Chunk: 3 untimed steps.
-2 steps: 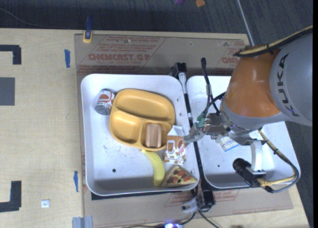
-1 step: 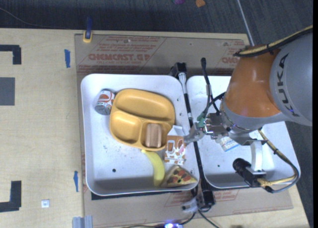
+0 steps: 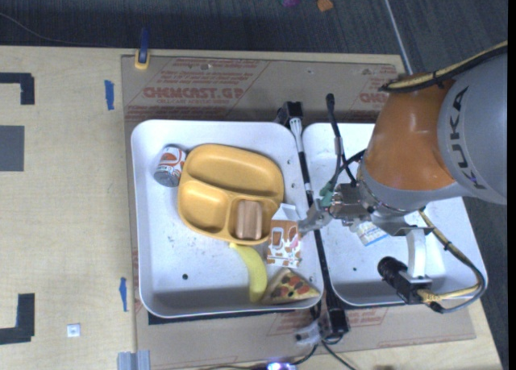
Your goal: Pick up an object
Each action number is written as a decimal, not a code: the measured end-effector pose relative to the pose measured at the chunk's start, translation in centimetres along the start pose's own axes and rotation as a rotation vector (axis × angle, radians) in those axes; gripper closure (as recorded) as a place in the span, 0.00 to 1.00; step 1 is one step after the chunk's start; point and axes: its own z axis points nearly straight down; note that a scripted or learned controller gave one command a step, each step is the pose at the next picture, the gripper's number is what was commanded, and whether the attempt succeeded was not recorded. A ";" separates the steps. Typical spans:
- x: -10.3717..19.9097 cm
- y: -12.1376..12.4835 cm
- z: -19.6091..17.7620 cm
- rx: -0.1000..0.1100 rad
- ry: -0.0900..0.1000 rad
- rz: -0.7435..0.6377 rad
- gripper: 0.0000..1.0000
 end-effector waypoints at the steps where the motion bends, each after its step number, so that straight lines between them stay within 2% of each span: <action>1: 0.0 0.0 0.0 0.000 0.000 0.000 0.00; 3: 0.0 0.0 0.0 0.000 0.000 0.000 0.00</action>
